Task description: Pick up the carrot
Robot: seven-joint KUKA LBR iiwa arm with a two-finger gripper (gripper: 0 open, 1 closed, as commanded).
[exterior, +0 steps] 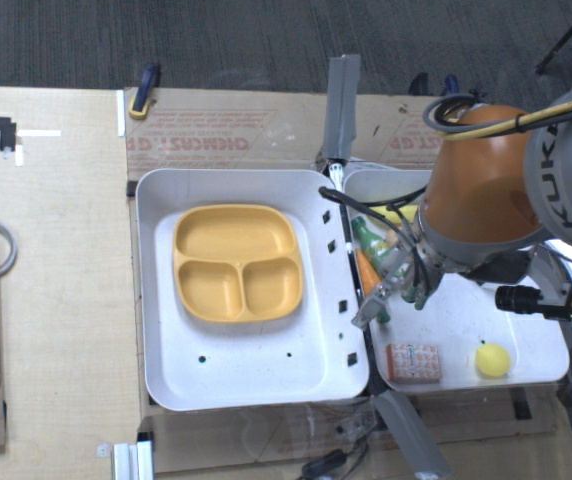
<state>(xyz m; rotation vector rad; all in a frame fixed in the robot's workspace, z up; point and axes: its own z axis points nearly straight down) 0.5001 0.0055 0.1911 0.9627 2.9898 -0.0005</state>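
Along the right bin's near edge sit a small pink printed box and a round yellow lemon, while farther back the grey-and-orange arm slants down, its gripper spread wide beside the orange carrot against the bin's left wall.

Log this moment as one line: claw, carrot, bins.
claw: low over right bin's left edge | carrot: beside it, not seen gripped | left bin: yellow tray | right bin: lemon, small box
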